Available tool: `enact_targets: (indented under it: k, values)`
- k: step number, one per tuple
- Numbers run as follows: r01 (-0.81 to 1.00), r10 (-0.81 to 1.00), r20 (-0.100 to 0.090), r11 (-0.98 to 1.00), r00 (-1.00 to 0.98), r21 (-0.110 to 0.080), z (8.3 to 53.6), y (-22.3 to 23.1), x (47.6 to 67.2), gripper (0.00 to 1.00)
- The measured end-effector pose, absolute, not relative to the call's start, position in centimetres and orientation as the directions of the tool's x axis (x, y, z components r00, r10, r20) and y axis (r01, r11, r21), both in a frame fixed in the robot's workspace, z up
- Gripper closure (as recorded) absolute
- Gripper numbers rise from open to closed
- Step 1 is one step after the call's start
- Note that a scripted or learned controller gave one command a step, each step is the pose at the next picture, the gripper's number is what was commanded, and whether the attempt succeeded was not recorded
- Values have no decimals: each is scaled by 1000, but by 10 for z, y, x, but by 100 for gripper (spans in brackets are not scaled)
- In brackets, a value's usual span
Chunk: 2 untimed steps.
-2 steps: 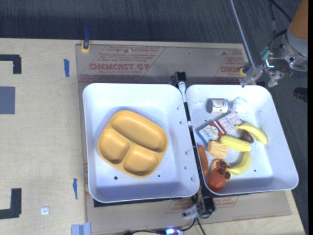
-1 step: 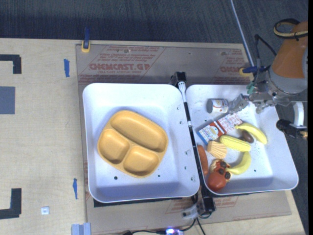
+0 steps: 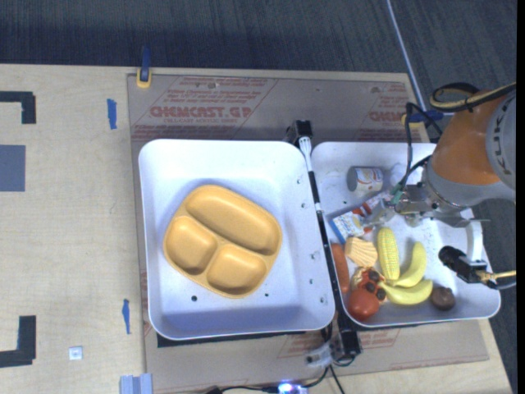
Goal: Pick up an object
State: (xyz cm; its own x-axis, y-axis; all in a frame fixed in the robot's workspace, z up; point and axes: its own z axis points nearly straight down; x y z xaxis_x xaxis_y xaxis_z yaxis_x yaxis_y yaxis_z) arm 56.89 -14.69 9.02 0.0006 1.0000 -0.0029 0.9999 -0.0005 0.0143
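Bins sit side by side on the pale wooden worktop (image 3: 66, 245). Inside the left bin (image 3: 156, 171) lies a smooth, tan plate (image 3: 221, 239) with three rounded sections (one long section on the far side, two smaller ones on the near side). The right bin (image 3: 480, 306) holds a jumble of toy food: a bumpy yellow ear of corn (image 3: 387, 253), a curved banana (image 3: 413, 281) just beside it, a red tomato (image 3: 364, 302) at the near edge, an orange carrot (image 3: 340, 263) along the left wall, a small brown round piece (image 3: 443, 298) towards the near right corner, and a little silver can (image 3: 365, 177) lying on its side at the far end. The grey and orange arm (image 3: 472, 158) reaches over the right bin from the right. Its hand (image 3: 408, 202) hangs above the clutter just beyond the corn; whether it is spread or pressed together I cannot tell.
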Motion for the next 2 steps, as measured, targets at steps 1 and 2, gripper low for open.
enact_targets:
  k: [1, 2]
  values:
    - [1000, 1000, -1, 0, 0, 17, 101, -146, 570, 100]
    - [1000, 1000, -1, 0, 0, 16, 100, -146, 570, 0]
